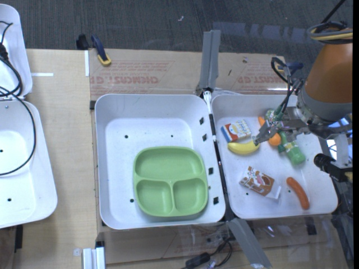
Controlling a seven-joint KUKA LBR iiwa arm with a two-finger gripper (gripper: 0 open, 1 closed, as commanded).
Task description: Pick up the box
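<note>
Two bins [106, 150] are lying below me; my gripper [262, 137] is hovering over the banana [243, 148], its opening impossible to judge. At its nine o'clock the box [236, 131] is sitting, label unreadable.

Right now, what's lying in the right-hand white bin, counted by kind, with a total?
Small printed cartons: 2, red and white carton; brown and white carton
Yellow banana: 1
Orange round fruit: 1
Green toy vegetable: 1
Orange-red sausage: 1
Total: 6
</note>
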